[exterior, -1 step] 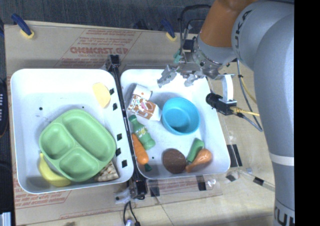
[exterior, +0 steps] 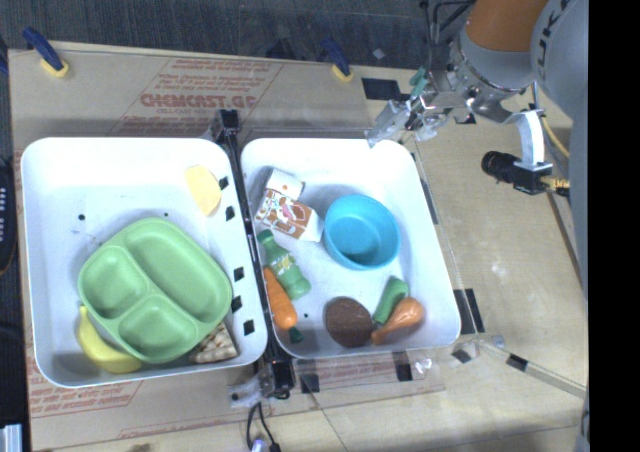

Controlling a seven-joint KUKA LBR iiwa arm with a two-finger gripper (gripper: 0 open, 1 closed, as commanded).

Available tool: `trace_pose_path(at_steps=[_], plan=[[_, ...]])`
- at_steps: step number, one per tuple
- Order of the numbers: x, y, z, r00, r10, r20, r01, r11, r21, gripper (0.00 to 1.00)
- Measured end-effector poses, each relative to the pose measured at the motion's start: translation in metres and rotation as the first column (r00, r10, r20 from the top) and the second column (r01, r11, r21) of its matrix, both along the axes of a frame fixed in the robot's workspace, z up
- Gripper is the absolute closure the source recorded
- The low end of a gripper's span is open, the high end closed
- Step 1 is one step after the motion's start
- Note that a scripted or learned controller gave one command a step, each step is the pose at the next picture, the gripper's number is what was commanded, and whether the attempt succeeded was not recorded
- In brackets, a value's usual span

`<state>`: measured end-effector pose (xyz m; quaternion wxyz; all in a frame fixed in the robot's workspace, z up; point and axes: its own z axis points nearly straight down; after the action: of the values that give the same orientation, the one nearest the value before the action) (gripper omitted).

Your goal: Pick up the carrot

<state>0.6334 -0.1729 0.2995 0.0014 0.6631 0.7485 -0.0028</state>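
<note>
Carrot (exterior: 281, 302) lies along the right bin's (exterior: 425, 230) left wall, near its front corner, just beside a green bottle (exterior: 283, 266). Gripper (exterior: 392, 121) hangs above that bin's far right corner, well apart from the carrot, holding nothing; whether it is spread or closed cannot be told.

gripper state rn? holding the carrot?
Gripper: open, holding nothing, above the right bin's far corner. Carrot lies in that bin.
</note>
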Motion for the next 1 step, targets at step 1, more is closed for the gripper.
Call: trace_pose_path(at_steps=[1], plan=[[0.0169, -0.0383, -0.0403, 1.000, -0.012, -0.006, 0.012, 1.000, 0.001, 0.00]])
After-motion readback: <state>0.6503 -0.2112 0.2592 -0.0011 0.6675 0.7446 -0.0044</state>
